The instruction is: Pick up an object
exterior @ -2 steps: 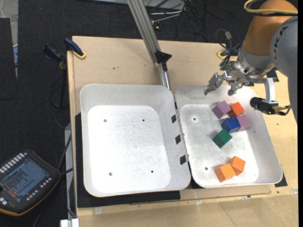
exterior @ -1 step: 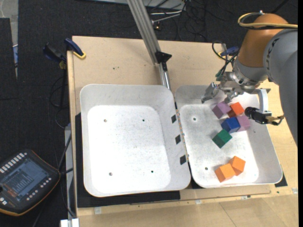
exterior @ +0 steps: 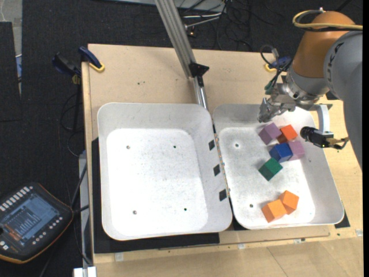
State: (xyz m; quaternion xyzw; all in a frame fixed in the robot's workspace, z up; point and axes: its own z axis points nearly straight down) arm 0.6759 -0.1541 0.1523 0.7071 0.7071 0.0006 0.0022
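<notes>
The arm comes in from the upper right of the frame, its orange band showing above the grey wrist. The gripper hangs over the upper part of the right bin, just above and left of a cluster of blocks. Whether it is wide, narrow or holding anything cannot be told from this angle (the tip is small and dark against the bin).

The cluster sits in the upper right of that bin: a purple block nearest the gripper, an orange block touching it on the right, a blue block just below, and a paler purple block beside the blue one. A green block lies just below the blue one. Lower down, near the bin's bottom edge, two orange blocks rest against each other.

The left bin fills the middle left of the frame. A handheld control pendant lies at the lower left, off the bench.
</notes>
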